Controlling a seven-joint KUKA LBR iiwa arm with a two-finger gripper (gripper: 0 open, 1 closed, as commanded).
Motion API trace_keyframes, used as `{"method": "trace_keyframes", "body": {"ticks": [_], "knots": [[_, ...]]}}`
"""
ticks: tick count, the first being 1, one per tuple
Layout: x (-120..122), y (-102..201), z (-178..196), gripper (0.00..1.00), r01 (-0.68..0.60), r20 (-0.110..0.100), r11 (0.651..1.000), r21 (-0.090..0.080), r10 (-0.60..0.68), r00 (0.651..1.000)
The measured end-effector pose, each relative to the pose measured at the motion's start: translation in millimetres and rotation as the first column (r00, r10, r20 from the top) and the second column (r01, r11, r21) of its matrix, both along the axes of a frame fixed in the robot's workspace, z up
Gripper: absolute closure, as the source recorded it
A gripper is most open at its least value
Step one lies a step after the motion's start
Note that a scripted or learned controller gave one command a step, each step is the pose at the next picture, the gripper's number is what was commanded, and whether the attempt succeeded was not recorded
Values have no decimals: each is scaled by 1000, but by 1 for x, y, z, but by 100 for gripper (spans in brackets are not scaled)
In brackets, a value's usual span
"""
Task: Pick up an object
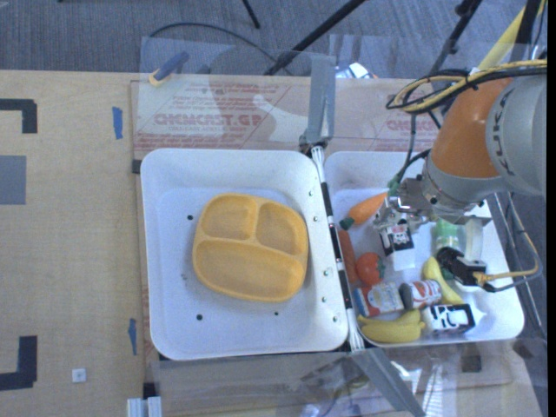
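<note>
My gripper (396,229) hangs low over the middle of the right bin (504,320), on the grey arm with its orange band (465,142). Just to its left lies an orange carrot (367,207). A red tomato (368,268) sits below and to the left of it. Toward the bin's front are a yellow banana (391,329), a small red-and-white carton (382,301), a can (422,293) and a black-and-white pack (448,317). A second banana (432,280) and a green item (447,233) lie to the gripper's right. The gripper body hides what is directly under it.
The left bin (165,233) holds a yellow divided plate (250,247). A raised divider (330,233) separates the two bins. A red stick-like item (347,252) lies along the right bin's left wall. A black-and-yellow cable (473,274) trails from the arm over the right bin.
</note>
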State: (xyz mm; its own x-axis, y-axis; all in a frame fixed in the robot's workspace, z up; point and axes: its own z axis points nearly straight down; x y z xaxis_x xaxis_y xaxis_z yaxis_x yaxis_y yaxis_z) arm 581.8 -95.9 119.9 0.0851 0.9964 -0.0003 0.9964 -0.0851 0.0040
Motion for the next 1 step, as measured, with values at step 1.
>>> {"method": "trace_keyframes", "body": {"ticks": [1], "knots": [[16,70,113,100,87,-4,996,1,-87,996]]}}
